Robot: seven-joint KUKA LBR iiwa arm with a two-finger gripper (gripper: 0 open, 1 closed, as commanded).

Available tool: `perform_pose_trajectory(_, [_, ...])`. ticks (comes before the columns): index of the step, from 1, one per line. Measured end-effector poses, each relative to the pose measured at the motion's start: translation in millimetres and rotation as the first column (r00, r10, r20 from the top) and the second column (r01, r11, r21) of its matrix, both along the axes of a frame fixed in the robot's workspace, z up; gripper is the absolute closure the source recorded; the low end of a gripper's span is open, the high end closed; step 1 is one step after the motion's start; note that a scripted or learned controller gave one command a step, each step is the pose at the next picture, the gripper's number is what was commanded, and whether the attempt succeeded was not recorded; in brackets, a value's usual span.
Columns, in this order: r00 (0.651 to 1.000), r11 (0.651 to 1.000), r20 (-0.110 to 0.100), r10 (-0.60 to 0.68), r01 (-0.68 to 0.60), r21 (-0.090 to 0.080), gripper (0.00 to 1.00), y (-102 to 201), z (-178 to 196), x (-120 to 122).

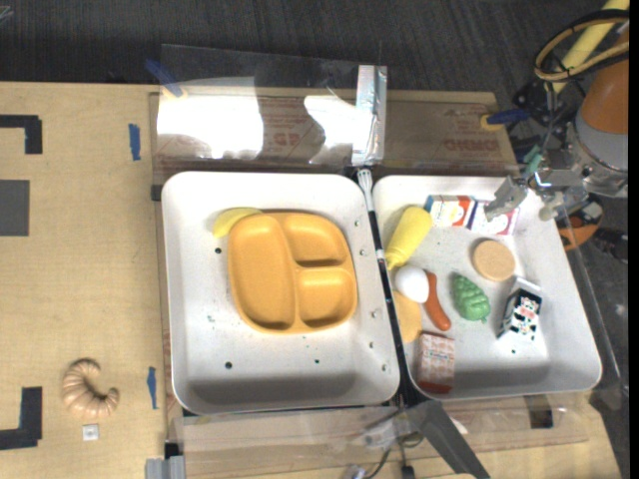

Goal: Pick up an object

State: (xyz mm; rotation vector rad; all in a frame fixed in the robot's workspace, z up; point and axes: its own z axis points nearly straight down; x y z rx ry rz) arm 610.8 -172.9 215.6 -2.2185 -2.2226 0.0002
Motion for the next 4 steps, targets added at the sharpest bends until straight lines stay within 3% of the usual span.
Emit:
perform_pose_trajectory(1, [0.992, 0.992, 0.015, -0.129, 0.129, -0.002, 0.00, 10, -117, -4])
perform_pose_trajectory(2, [0.999, 0.999, 0.025, -0.047, 0.047, -0.006, 0.00, 65, -120, -40])
perform_pose_trajectory(3, [0.999, 0.999, 0.005, -0.035, 0.035, -0.001, 0.00, 54, -106, 19])
perform_pose_trajectory(4, [0.997, 0.997, 0.028, 0.076, -0.075, -0.009, 0.00, 66, -119, -22])
